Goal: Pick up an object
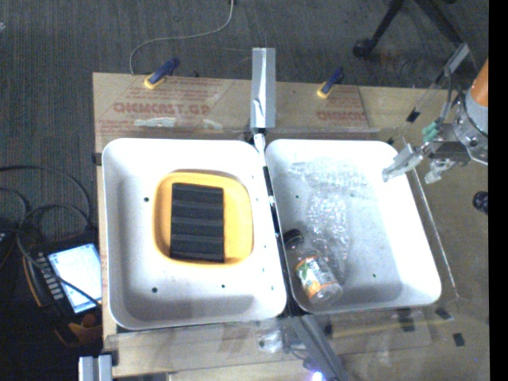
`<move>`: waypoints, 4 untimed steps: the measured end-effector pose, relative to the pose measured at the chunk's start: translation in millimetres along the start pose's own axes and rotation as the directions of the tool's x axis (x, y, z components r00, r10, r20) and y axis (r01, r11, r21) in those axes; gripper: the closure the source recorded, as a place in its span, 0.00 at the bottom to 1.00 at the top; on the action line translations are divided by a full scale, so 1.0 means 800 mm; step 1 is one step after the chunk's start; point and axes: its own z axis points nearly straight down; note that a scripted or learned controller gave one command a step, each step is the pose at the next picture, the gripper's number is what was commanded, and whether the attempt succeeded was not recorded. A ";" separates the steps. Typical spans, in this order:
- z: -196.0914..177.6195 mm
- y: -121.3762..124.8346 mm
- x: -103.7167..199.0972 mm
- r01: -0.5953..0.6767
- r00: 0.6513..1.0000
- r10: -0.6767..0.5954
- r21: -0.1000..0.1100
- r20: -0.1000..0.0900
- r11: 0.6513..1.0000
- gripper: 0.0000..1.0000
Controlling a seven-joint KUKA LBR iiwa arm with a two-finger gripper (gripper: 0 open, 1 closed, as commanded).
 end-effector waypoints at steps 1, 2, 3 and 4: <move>0.067 -0.003 -0.017 -0.001 1.000 0.001 0.000 0.002 1.000 0.00; 0.063 -0.041 -0.007 0.038 0.999 -0.038 0.000 0.002 0.999 0.00; 0.019 -0.051 0.008 -0.031 1.000 0.031 -0.002 0.001 1.000 0.00; 0.107 -0.056 0.052 -0.128 0.992 0.128 0.001 0.000 0.992 0.00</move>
